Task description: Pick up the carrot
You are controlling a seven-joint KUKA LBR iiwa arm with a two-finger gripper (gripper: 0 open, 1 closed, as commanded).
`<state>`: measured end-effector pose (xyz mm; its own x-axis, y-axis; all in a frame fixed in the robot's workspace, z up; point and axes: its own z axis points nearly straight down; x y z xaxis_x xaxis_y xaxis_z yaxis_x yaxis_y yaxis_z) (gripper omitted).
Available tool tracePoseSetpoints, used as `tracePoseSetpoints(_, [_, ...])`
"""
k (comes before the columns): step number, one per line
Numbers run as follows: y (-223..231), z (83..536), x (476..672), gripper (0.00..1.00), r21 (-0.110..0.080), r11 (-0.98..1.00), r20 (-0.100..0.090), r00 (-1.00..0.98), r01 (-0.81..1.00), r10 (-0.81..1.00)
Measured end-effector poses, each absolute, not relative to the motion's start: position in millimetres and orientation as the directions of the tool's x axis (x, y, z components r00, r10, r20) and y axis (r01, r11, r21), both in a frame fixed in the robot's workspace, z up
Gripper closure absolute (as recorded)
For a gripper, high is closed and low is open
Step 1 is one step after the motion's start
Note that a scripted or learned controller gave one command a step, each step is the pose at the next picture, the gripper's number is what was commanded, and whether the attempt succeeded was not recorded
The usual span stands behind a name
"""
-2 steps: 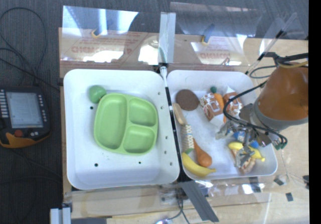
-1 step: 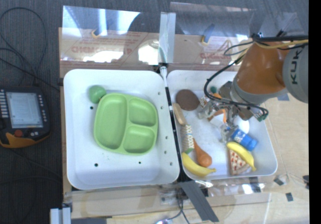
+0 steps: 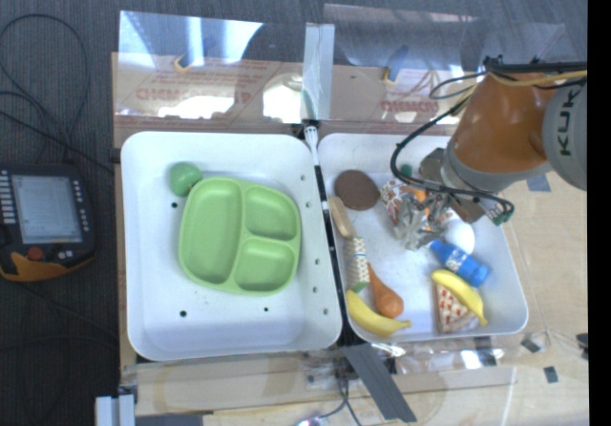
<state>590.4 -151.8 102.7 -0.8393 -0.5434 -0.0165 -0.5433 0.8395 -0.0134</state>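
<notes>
The carrot (image 3: 384, 294) is small and orange and lies in the right bin (image 3: 506, 266), near its front left, just above a banana (image 3: 374, 317). My gripper (image 3: 417, 217) hangs low in the middle of that bin, under the orange band of the arm. It is up and to the right of the carrot, well apart from it. Clutter around the fingertips hides how they stand.
The right bin also holds a brown disc (image 3: 357, 189), a wooden-handled tool (image 3: 347, 241), a blue bottle (image 3: 460, 262), a second banana (image 3: 462, 289) and a pizza slice (image 3: 451, 311). The left bin (image 3: 153, 252) holds a green divided plate (image 3: 241, 234) and a green ball (image 3: 185, 177).
</notes>
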Motion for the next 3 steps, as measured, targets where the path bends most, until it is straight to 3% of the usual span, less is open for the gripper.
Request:
tracePoseSetpoints(1, [-133.1,91.7,648.7,1.0,-0.006,0.91,-0.011,-0.91,-0.414,-0.414])
tracePoseSetpoints(2, [-174.3,193.5,671.9,1.0,-0.011,0.891,-0.014,-0.891,-0.454,-0.454])
tracePoseSetpoints(3, [-153.8,130.3,627.3,1.0,-0.022,0.87,-0.027,-0.87,-0.492,-0.493])
